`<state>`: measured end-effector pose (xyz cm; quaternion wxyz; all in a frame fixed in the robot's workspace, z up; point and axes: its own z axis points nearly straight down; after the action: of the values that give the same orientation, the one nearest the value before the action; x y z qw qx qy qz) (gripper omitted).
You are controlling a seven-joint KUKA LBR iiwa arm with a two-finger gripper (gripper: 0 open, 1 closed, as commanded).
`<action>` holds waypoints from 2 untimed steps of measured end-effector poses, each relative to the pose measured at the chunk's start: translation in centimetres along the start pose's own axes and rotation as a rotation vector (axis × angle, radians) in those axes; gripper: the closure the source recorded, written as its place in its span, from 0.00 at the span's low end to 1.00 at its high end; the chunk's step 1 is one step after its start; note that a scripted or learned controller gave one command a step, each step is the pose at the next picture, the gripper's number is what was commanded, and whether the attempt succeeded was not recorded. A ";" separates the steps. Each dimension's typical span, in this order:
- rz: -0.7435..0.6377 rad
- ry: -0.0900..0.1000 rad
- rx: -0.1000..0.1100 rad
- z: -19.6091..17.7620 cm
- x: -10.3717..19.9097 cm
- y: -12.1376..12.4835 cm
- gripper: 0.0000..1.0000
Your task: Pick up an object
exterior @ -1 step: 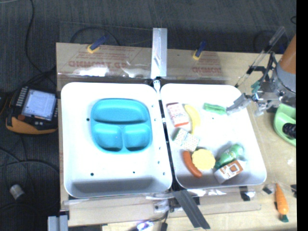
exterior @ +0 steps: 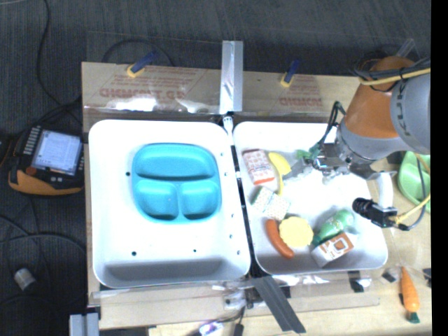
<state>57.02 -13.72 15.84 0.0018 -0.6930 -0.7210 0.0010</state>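
The right bin holds a red and white carton, a yellow banana, a white patterned packet, an orange sausage-shaped piece, a round yellow piece, a green vegetable and a small white and red box. My gripper hangs low over the bin's upper right part, just right of the banana, with a small green bit at its left tip. Nothing is visibly held in it.
The left bin holds a blue sectioned tray. A metal divider post stands behind the bins. On the bench to the right lie a pale green object and an orange carrot. A handheld device lies far left.
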 end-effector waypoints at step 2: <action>-0.164 -0.003 -0.011 5.9 1.0 3.8 1.00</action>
<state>60.72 -12.58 9.96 -0.0032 -0.6316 -0.7753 -0.0020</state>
